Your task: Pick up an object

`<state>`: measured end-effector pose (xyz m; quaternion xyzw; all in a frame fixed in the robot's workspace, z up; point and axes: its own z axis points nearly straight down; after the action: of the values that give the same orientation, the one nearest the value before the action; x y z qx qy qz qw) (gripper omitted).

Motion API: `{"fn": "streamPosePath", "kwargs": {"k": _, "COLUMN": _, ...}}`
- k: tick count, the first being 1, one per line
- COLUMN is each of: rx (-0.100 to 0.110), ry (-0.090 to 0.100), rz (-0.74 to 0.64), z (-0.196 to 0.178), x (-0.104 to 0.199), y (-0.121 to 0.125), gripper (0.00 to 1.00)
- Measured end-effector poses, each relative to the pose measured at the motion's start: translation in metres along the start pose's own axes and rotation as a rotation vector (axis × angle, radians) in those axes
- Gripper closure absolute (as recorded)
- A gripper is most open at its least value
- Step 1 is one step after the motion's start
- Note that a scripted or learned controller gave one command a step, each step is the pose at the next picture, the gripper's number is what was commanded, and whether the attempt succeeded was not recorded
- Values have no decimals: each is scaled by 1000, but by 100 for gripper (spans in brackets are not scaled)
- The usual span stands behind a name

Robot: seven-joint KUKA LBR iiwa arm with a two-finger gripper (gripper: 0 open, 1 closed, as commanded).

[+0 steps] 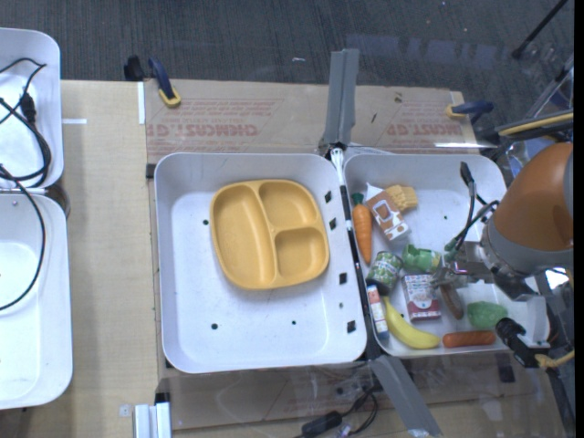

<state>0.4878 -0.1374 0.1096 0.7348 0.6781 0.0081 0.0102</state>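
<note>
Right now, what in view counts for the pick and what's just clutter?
Job:
gripper, low in the right bin
carrot
banana
small carton
fries toy

Lying about:
yellow divided plate in the left bin
black cables

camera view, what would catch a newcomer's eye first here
The yellow divided plate stands out, lying alone in the left bin. Next comes the heap of toy food in the right bin: a carrot, a banana and small cartons among them. The arm, with its orange band, reaches in over that bin from the right.
</note>
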Motion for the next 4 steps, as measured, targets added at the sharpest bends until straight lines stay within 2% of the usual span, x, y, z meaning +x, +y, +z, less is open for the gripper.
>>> {"fn": "streamPosePath", "kwargs": {"k": 1, "rx": 30, "ry": 1, "rz": -46, "z": -100, "x": 53, "y": 25, "gripper": 100}}
{"fn": "streamPosePath", "kwargs": {"k": 2, "rx": 31, "ry": 0, "rz": -46, "z": -100, "x": 53, "y": 25, "gripper": 0}}
{"fn": "streamPosePath", "kwargs": {"k": 3, "rx": 33, "ry": 3, "rz": -104, "z": -10, "x": 12, "y": 36, "gripper": 0}}
{"fn": "streamPosePath", "kwargs": {"k": 4, "rx": 25, "ry": 5, "rz": -28, "z": 17, "x": -11, "y": 32, "gripper": 0}}
